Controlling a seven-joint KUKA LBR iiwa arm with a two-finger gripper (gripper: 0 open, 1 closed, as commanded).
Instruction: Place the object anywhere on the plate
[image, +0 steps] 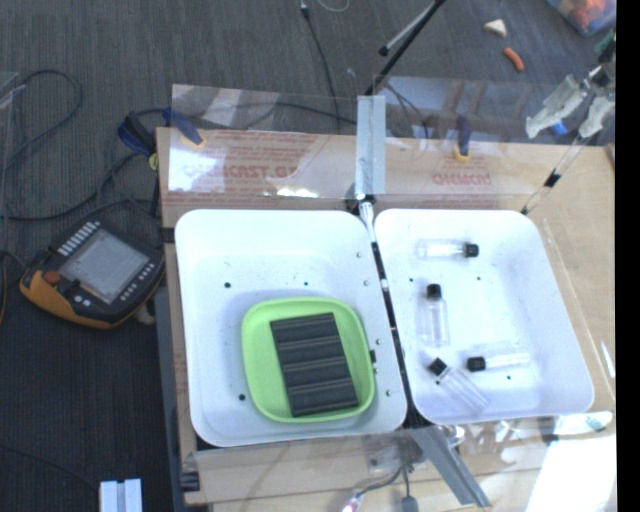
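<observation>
Two shallow white bins sit side by side on the table. The left bin (200, 300) carries a green square plate (258, 330) toward its near edge, right of centre. A dark grey ribbed block (314, 363) lies flat on the plate, covering most of its middle, with its long side running from the far edge of the plate to the near one and tilted slightly.

The right bin (540, 300) holds four small clear vials with black caps. One vial (446, 250) lies on its side near the bin's far edge, cap pointing right. A second vial (433, 313) lies near the bin's centre-left, cap toward the far edge. A third vial (498, 361) lies nearer the near edge, right of centre, cap pointing left. The fourth vial (456, 383) lies close to the near-left corner, slanted, cap toward the upper left; it sits just beside the third without clearly touching it.

At the upper right corner of the view, beyond the far-right corner of the table, a pale, partly see-through shape (570, 105) hangs above the floor; it may be the claw, but it is too blurred to be sure, and I cannot tell whether it is open or closed.

On the floor left of the table lies an orange-edged handheld control pendant (95, 272) with a grey screen.
</observation>
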